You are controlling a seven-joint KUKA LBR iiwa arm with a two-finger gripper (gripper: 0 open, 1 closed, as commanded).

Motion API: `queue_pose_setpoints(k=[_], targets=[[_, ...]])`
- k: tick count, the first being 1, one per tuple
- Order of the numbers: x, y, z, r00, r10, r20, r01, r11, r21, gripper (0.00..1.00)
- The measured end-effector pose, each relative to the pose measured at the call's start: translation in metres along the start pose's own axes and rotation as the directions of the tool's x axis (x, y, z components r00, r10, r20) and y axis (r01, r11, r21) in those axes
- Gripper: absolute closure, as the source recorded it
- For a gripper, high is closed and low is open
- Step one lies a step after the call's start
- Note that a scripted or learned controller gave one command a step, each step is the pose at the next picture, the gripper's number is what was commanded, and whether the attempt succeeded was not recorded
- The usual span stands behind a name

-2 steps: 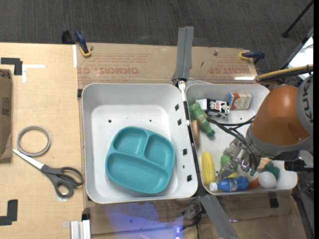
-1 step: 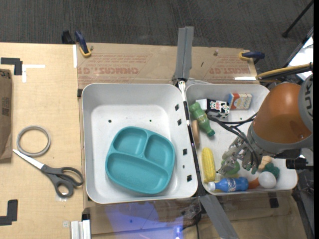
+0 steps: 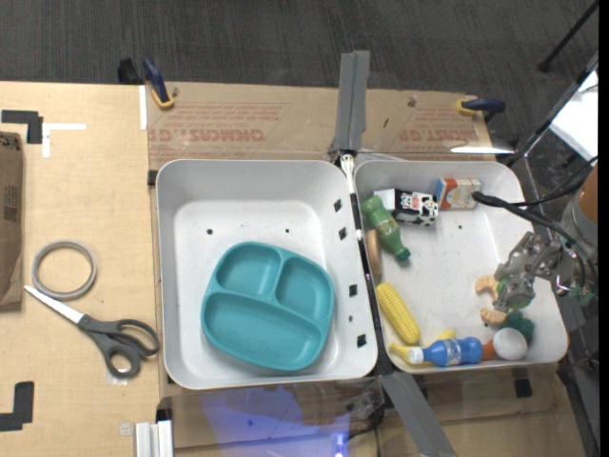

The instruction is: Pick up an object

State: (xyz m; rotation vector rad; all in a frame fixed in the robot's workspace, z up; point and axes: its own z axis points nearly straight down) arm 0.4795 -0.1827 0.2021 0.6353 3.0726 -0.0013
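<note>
The pincer [image 3: 514, 288] hangs low over the right bin [image 3: 447, 255], near that bin's right wall toward its front corner. How far it is spread I cannot tell. The nearest thing, a white ball [image 3: 510, 343], lies just in front of it, beside a blue bottle [image 3: 453, 351] lying lengthwise along the front wall.

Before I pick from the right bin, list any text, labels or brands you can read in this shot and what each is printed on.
Flat brown cardboard sheet behind the two white bins: red block lettering, upside down and mirrored in this view; too distorted to quote reliably.
Small black-and-white carton in the right bin: print too small to read.
Small red-and-white box beside it: print too blurred to read.
Nothing else carries readable text.
</note>
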Motion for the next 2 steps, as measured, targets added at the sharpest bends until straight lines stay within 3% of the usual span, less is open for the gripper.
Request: queue_pose_setpoints(k=[1,2], targets=[[0.004,0.107,0.011,0.965,0.261,-0.003,-0.261,0.965,0.001,1.00],[-0.045,0.138,-0.053,0.935,0.355,-0.001,-0.355,0.935,0.002,1.00]])
